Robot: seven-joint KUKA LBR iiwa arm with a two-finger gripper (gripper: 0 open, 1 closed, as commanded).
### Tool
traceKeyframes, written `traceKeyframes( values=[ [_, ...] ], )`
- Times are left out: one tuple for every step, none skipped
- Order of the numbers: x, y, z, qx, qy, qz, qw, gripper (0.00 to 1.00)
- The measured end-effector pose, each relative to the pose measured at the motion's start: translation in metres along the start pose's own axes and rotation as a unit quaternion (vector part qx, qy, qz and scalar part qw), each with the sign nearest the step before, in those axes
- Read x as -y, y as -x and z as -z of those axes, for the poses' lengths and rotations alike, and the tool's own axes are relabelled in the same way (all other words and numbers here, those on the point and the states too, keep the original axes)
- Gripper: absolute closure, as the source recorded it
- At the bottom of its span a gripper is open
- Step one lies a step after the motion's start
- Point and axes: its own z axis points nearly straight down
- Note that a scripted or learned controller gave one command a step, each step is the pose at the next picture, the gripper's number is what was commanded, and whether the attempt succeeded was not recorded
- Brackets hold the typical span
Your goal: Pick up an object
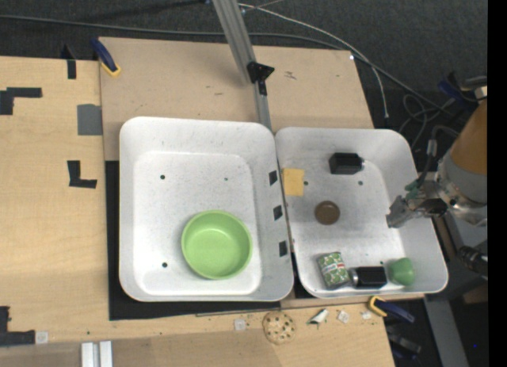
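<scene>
Wooden bench top (pixel 182 80), pale brown, scuffed. Black tape marks (pixel 75 173) stuck on its left part, plus one grey patch (pixel 89 119). Dark mat (pixel 113 238) under the left bin's edge. Beyond the bench, dark carpet-like floor (pixel 356 1). A grey metal pole (pixel 230 17) slants down from the top to the gap between bins. Thin cables (pixel 333 40) trail across the floor. Blue-and-yellow clamp (pixel 105 56) at the board's far left corner. Small scraps, possibly debris (pixel 277 326), on the near edge. Light even, soft shadows.

Glossy green plastic bowl (pixel 216 244), speckled white bins (pixel 190 139)
</scene>
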Motion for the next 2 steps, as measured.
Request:
traceKeyframes(
  values=[
    [0.000,0.000,0.000,0.000,0.000,0.000,1.0000,0.00],
    [-0.006,-0.005,-0.062,0.000,-0.002,0.000,1.0000,0.00]
  ],
)
